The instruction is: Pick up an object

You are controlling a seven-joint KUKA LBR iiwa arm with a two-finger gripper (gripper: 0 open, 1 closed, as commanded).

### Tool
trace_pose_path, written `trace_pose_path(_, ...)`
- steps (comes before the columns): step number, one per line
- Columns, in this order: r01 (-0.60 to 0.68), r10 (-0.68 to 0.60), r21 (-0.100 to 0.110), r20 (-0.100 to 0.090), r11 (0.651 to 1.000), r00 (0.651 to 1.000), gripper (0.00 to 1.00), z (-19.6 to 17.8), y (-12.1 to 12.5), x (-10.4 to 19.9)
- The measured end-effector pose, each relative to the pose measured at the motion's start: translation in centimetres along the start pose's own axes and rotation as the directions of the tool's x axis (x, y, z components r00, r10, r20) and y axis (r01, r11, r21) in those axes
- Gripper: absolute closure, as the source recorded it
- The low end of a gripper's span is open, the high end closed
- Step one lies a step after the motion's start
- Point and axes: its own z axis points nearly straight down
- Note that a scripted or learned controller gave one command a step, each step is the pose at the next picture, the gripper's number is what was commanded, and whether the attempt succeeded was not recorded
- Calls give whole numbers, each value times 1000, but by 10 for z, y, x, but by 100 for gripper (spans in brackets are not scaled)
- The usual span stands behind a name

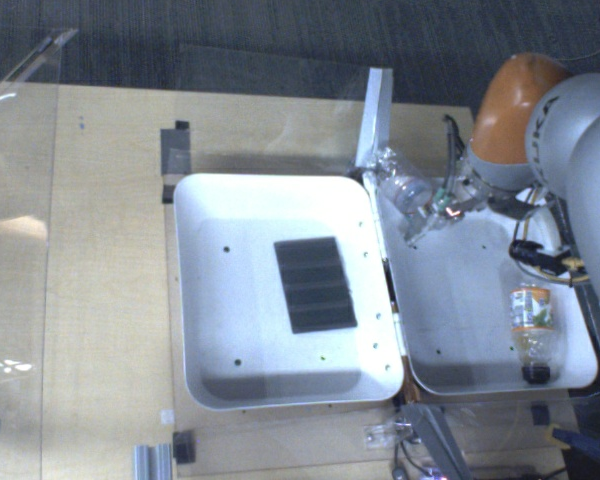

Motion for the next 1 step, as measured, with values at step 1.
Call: trace_pose_path(1,-117,117,-43,2,992,993,100,-93,29,47)
